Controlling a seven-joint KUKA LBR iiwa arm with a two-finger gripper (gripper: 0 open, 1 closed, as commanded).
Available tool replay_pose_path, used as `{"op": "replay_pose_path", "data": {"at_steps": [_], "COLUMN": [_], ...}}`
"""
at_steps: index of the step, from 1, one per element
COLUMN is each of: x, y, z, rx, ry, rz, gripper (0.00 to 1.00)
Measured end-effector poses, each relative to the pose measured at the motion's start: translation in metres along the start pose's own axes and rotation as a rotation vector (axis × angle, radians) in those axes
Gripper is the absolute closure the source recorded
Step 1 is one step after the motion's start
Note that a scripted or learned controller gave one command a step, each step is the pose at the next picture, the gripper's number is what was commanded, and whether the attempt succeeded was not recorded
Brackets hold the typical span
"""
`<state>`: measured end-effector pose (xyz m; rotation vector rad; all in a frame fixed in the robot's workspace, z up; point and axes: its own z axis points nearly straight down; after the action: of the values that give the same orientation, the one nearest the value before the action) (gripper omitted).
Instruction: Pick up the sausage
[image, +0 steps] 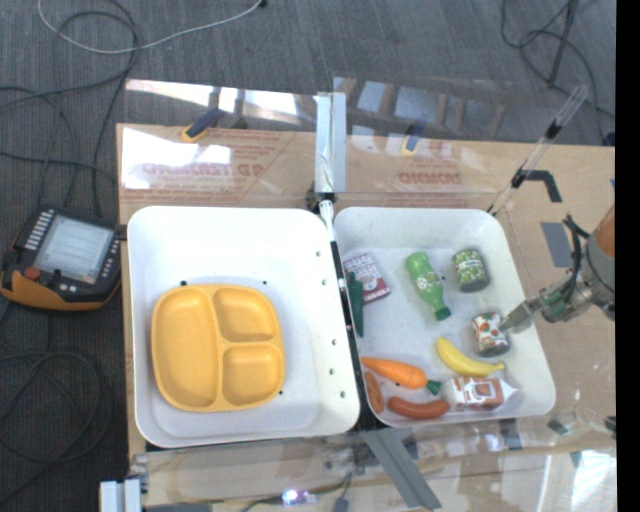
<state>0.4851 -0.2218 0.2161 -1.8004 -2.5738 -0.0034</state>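
Sausage (417, 407) lies flat at the near edge of the right bin (520, 262), below the carrot (396, 372) and beside a small carton (478, 393). Crowding there leaves little finger room. Claw (520, 318) hangs at the bin's right rim, close to a small can (490, 334), well apart from the sausage. Whether it is open or closed cannot be told. Yellow tray (216, 346) occupies the left bin.
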Motion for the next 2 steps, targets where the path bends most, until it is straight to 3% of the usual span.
{"op": "replay_pose_path", "data": {"at_steps": [1, 2], "x": [0.000, 0.000], "y": [-0.001, 0.001], "z": [0.020, -0.036], "rx": [0.001, -0.002], "ry": [0.000, -0.002], "rz": [-0.434, -0.422], "gripper": [1.00, 1.00]}}
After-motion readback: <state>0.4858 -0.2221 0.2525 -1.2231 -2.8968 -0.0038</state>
